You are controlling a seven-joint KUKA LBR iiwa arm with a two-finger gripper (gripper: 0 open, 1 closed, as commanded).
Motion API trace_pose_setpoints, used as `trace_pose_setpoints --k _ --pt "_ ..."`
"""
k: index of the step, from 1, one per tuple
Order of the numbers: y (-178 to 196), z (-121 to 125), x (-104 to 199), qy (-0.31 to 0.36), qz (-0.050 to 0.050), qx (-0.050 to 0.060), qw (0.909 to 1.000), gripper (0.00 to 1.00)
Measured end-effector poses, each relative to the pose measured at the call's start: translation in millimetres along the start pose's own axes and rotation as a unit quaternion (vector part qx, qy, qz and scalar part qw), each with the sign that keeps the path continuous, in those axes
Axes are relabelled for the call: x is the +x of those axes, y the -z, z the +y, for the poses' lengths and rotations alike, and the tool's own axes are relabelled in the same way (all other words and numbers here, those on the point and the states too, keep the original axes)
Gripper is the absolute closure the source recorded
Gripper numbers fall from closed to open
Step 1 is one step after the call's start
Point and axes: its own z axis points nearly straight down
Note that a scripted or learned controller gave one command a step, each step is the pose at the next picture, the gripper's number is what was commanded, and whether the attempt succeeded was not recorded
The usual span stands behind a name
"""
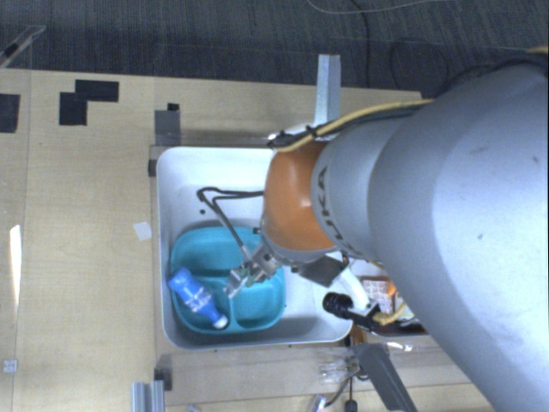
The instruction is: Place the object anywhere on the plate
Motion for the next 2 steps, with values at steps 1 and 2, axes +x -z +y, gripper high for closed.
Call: trace_pose_setpoints --k 1,2 --pt "29.6 -0.2 -63.2 0.063 0.01 0.007 0.9979 0.0" --pt "72.7 68.5 -73.7 0.1 0.01 0.005 0.9949 0.0"
